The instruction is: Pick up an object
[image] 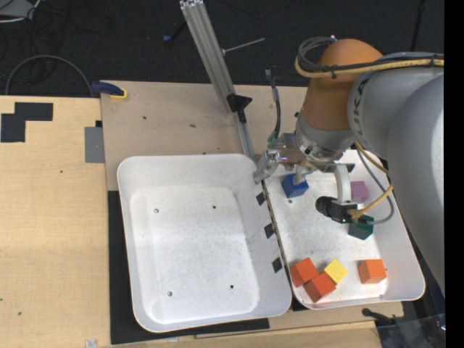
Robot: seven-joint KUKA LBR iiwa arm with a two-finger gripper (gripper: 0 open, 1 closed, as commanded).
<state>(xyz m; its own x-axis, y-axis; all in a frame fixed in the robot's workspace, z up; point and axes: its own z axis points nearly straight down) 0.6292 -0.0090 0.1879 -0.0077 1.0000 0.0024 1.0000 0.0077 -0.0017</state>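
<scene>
The end effector (296,171) hangs over the right bin (406,285), its finger state impossible to tell, just above a blue block (294,187). At four o'clock lies a green block (360,229); orange (372,270), yellow (336,271) and red blocks (319,287) sit farther toward six.

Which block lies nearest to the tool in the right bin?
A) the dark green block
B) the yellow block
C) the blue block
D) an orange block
C: the blue block sits just under the tool, while the yellow block and the orange blocks lie at the bin's near end.
</scene>
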